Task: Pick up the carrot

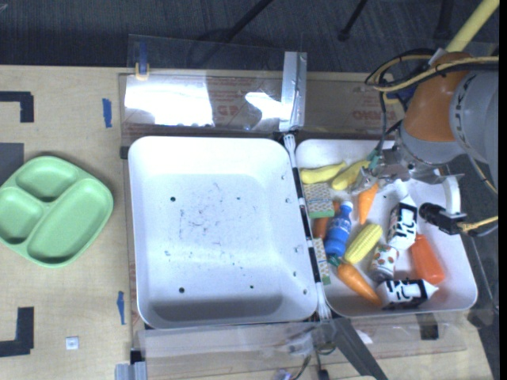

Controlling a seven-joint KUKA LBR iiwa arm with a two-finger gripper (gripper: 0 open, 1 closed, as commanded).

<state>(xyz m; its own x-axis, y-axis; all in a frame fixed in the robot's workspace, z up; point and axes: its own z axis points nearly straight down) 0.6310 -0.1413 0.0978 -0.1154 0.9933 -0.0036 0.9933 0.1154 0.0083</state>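
The right bin point(463, 295) is crowded with toy food. One orange carrot point(356, 281) lies slanted near its front left corner, tip pointing right. A second orange carrot-like piece point(366, 202) stands steeply near the bin's back, between a yellow banana point(347, 176) and a black-and-white object point(405, 226). My gripper point(383, 165) hangs over the back of this bin, just above and slightly right of that upper orange piece. The wrist and cables cover it, and nothing can be seen held in it.
Also in the right bin are a second banana point(318, 172), a blue bottle point(339, 233), a corn cob point(363, 242), an orange object point(428, 260) and another black-and-white item point(406, 290). The left bin point(214, 220) sits alongside. A green divided plate point(51, 210) lies far left.
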